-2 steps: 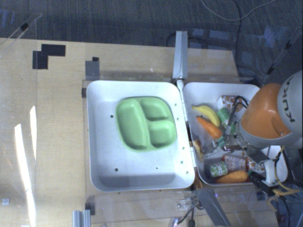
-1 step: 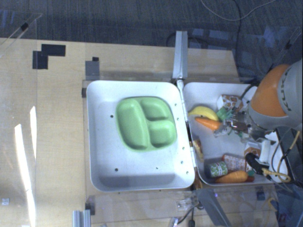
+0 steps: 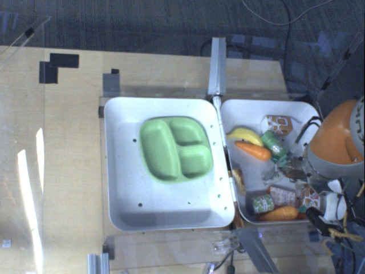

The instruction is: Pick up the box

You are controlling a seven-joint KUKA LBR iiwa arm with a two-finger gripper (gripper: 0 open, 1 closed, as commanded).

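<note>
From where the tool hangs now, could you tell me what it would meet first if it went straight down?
Probably the flat box lying near the right bin's front wall, just under the tool. Depth is unclear from this slanted view, so it could instead touch bare bin floor beside it.

bench (image 3: 68, 153): pale wood surface bearing 2 shallow white bins side by side, with black tape marks (image 3: 57, 66) near its far left.
left bin (image 3: 120, 210): holds 1 green divided plate (image 3: 175, 148) with 3 compartments, lying flat near the bin's middle.
right bin (image 3: 251, 108): holds 1 banana (image 3: 244, 135) touching 1 carrot (image 3: 253, 150); 1 green can (image 3: 274, 144) just beside them; 1 small brown-and-white box (image 3: 278, 124) near the far wall; 1 flat box (image 3: 283, 196) toward the near side; 1 green item (image 3: 263, 204) and a 2nd carrot (image 3: 280, 213) along the near wall.
arm (image 3: 340, 141): orange and grey, over the right bin's right edge.
gripper (image 3: 291, 167): dark, low among the items, between the green can and the flat box.
cable (image 3: 285, 10): looped on the dark floor beyond the bench.
</note>
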